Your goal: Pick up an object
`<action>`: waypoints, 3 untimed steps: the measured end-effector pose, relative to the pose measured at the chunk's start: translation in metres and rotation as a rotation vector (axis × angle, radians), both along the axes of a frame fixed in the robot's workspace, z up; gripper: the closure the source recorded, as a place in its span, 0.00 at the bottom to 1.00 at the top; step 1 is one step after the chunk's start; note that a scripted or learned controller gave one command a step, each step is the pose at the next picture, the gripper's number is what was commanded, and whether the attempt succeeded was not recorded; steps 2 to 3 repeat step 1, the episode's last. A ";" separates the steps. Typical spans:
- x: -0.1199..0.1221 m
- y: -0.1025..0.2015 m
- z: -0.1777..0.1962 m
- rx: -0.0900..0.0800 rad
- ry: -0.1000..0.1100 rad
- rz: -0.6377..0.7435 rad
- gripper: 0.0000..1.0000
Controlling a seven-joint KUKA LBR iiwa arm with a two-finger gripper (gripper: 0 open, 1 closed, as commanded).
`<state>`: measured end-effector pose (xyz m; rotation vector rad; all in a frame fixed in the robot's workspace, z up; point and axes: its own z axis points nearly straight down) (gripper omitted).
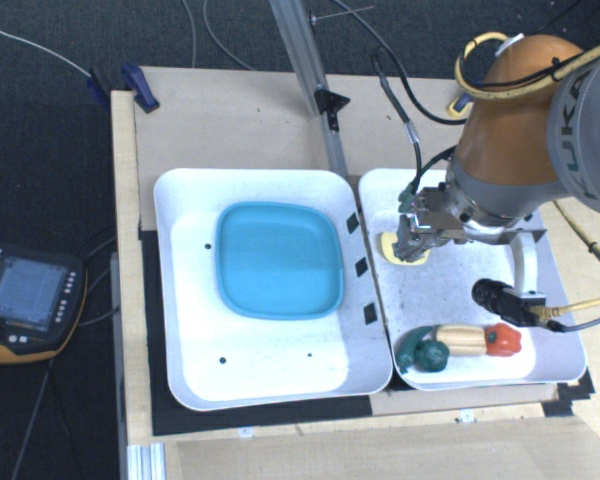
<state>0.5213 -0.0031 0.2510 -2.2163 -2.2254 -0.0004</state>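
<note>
End effector (416, 240): low over a yellow piece (400, 252), grip state can't be told.
Right bin (560, 363): green ball (423, 353), wooden peg (462, 340), red piece (503, 340).
Left bin (180, 268): blue tray (279, 260).

A plate (280, 260) lies in the left bin (180, 298); toys (460, 344), perhaps three, line the right bin's (570, 353) near edge.

You've got one fixed cam, high above the table (280, 108), looking down at a slant. Both white bins (180, 208) fit in frame w/ floor round the table's left and far edges; arm (520, 118) enters from right.
</note>
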 end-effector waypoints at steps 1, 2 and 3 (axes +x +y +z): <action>0.008 0.052 -0.009 0.000 0.000 0.001 1.00; 0.008 0.052 -0.009 0.000 0.000 0.001 1.00; 0.008 0.052 -0.009 0.000 0.000 0.001 1.00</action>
